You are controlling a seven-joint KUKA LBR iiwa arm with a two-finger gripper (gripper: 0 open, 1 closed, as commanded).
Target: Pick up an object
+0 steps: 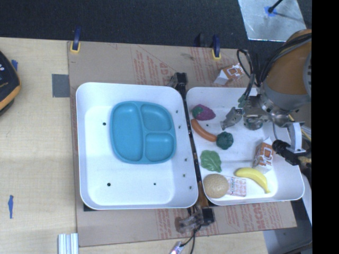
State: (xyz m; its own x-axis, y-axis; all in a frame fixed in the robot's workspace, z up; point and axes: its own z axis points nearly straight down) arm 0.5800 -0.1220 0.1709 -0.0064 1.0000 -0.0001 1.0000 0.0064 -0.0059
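My gripper (pixel 242 121) hangs over the upper middle of the right bin (pixel 288 192), open, with nothing between its fingers. Just below and left of it lies a dark green lumpy ball (pixel 224 140). An orange sausage-shaped toy (pixel 204 131) and a purple piece (pixel 203 112) lie further left. A green leaf (pixel 211 160), a tan round bun (pixel 216 186), a small red-and-white packet (pixel 238 187), a yellow banana (pixel 253 178) and a brown-and-white carton (pixel 264 156) fill the bin's lower half.
The left bin (pixel 90 157) holds a blue divided plate (pixel 143 131). A small brown-and-white packet (pixel 229 74) lies on the cardboard behind the right bin. The arm's grey and orange body (pixel 288 73) covers the bin's far right corner.
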